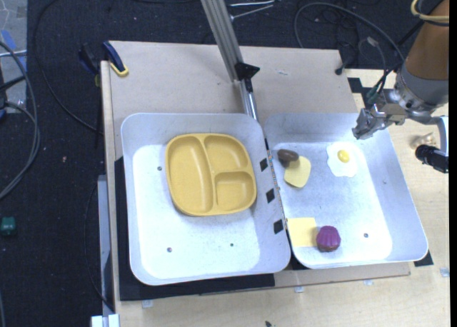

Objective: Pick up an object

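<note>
Right now my gripper (364,127) hangs over the right bin's (400,197) far rim; whether it's apart, I can't tell. Egg (342,160) sits just below-left, unobstructed. Farther left lie a brown lump (288,155) touching a yellow chip (298,172).

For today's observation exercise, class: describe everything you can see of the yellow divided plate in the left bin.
The yellow plate looks like smooth plastic, a rounded square with a raised rim. Ridges split it into three compartments: one long section on its left, two smaller ones on its right. It lies flat and right side up, turned slightly, on the floor of the left bin, toward the far side. Nothing rests in it, and nothing else touches it.
</note>
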Robot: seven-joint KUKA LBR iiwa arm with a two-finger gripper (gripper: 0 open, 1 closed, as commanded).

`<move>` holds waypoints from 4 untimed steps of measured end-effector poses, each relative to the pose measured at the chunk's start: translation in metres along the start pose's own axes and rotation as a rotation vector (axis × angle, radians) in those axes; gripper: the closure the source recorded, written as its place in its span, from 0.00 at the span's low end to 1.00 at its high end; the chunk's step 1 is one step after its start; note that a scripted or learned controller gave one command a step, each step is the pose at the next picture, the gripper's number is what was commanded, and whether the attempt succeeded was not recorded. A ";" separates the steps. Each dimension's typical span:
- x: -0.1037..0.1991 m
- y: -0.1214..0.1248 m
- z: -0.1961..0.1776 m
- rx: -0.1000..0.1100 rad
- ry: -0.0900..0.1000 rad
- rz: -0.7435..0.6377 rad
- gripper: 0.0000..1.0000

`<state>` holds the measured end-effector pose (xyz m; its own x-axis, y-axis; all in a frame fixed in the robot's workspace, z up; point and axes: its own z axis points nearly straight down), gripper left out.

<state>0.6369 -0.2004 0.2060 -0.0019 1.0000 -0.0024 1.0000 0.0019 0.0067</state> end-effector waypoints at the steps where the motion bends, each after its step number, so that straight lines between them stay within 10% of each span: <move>1: 0.000 0.001 -0.046 0.001 0.000 0.000 1.00; 4: 0.166 -0.024 -0.055 0.008 0.003 -0.005 1.00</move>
<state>0.6123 -0.0341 0.2605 -0.0070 1.0000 0.0008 1.0000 0.0070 -0.0013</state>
